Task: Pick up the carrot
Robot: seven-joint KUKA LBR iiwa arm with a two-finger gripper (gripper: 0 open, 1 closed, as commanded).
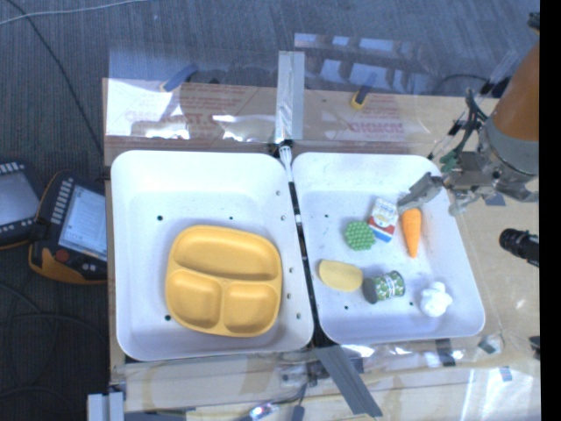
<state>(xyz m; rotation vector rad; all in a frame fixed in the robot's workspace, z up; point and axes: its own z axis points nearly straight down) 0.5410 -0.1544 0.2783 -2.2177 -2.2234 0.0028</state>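
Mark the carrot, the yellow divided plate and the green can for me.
carrot [411,231]: camera view, middle of its orange body.
yellow divided plate [223,250]: camera view, bare floor of its top compartment.
green can [384,287]: camera view, its side.

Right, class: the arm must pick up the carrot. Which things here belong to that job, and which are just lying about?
Belongs to the job:
carrot, in the right bin
gripper, just above it

Just lying about:
yellow divided plate, in the left bin
green ball
small carton
yellow lemon-like piece
green can
white lump
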